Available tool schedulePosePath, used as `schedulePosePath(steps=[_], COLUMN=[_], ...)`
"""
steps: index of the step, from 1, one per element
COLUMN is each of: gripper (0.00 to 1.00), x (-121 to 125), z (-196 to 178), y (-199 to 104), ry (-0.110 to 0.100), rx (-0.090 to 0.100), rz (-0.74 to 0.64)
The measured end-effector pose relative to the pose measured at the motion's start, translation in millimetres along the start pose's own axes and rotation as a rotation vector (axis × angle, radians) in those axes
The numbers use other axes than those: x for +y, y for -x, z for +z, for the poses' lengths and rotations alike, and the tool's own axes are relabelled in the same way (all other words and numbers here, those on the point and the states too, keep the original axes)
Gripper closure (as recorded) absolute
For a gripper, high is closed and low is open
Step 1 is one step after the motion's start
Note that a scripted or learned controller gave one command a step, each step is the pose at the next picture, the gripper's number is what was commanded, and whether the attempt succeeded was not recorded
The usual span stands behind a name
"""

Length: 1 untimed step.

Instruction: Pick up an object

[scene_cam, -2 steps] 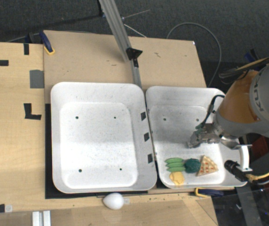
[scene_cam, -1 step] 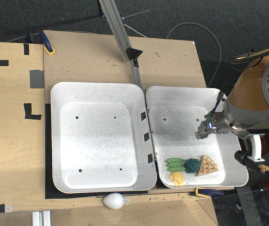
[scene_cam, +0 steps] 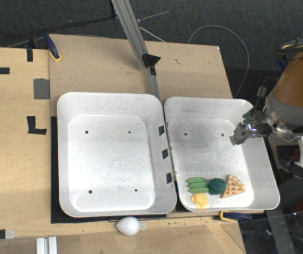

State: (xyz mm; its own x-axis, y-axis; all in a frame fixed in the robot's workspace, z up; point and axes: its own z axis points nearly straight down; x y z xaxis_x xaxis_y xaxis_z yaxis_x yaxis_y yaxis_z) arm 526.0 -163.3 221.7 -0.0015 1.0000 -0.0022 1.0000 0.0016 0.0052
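White egg (scene_cam: pixel 127 226) sits on tabletop (scene_cam: pixel 104 67); toy pizza slice (scene_cam: pixel 233 186) looks light, stiff, edge-graspable; tool (scene_cam: pixel 239 135) state: cannot tell.

Two matt white plastic bins (scene_cam: pixel 109 102) speckled with grey scuffs, pale wood-grain bench (scene_cam: pixel 8 142), plain brown board (scene_cam: pixel 194 70) under the bins, dull metal rail (scene_cam: pixel 127 20) at far centre, smooth glossy white egg (scene_cam: pixel 127 226) near the front edge
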Motion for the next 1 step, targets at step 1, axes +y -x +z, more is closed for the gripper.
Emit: schedulePosePath(steps=[1], gripper=[1.0], x=[1.3], z=[-43.2], y=[0.0], ry=[-0.002], rx=[0.001], rz=[0.0])
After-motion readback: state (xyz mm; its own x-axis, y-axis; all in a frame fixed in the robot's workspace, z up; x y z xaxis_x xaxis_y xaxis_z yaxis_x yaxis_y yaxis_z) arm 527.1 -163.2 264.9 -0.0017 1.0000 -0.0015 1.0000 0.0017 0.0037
